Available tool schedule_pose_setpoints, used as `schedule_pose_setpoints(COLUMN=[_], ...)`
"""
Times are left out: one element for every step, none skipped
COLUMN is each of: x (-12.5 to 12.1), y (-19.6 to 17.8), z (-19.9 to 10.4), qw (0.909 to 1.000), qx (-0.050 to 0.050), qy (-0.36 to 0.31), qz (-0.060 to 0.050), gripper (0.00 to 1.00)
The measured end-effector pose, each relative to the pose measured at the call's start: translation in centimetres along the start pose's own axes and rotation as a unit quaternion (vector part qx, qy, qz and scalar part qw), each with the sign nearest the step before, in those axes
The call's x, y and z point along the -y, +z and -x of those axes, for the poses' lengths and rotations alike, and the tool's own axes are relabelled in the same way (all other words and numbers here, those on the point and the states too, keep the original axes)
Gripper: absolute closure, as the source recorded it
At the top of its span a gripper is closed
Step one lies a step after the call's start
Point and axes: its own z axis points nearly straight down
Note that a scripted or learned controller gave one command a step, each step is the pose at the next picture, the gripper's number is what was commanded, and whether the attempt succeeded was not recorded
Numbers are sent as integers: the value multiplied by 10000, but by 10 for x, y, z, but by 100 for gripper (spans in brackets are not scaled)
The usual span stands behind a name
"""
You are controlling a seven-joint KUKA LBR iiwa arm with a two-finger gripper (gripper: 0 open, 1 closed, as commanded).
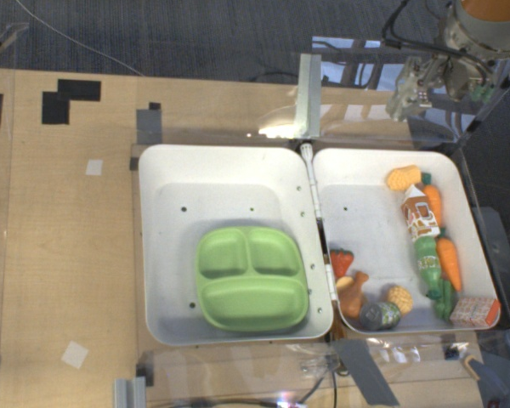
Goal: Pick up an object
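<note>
Above the far right corner of the right bin (467, 195), the gripper (418, 87) is hanging clear of everything, raised over the back edge of the tabletop (59, 253); whether it is released or clenched I cannot tell, since its tip is blurring into the metal frame behind it. Nothing is sitting in it as far as the view shows.

Candidates for picking are all lying in the right bin. Along its right wall a row is running from back to front: a yellow piece (403, 178), a small carton (421, 213) with one carrot (433, 202) beside it, a green bottle (427, 257), a second carrot (448, 262), and a small box (474, 311) in the near corner. Near the front left, a red piece (342, 262), a tan piece (351, 291), a grey ball (379, 315) and a yellow ball (399, 297) are crowding together. A green tray (252, 279) is lying alone in the left bin (166, 228).

By my judgement the approach is only beginning: no target is being reached yet. The next move is calling for a descent over one item; the yellow piece at the back looks nearest and least crowded, while the row items are touching their neighbours.
</note>
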Motion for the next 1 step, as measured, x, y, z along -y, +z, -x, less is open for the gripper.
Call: schedule_pose_setpoints(x=[88], y=[37], z=[-71], qw=[9924], qx=[-245], qy=[-1207], qz=[18], gripper=[100])
